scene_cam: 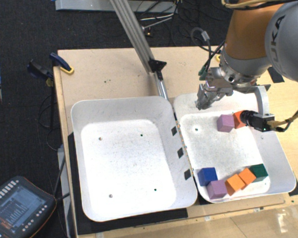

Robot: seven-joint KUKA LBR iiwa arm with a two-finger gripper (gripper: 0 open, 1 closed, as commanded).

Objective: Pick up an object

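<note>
I am hovering my jaws (pixel 204 102) over the right bin's (pixel 275 155) far rim, gripping nothing that I can see; their opening I cannot tell. The purple cube (pixel 225 123) is sitting just beside them, still waiting to be picked.

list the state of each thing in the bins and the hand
hand: empty, above the right bin's far edge
purple block: flat, touching the orange block behind it
orange block: partly hidden
blue block: alone, near front
purple block at front: touching its orange neighbour
orange block at front: between purple and green
green block: end of row
</note>
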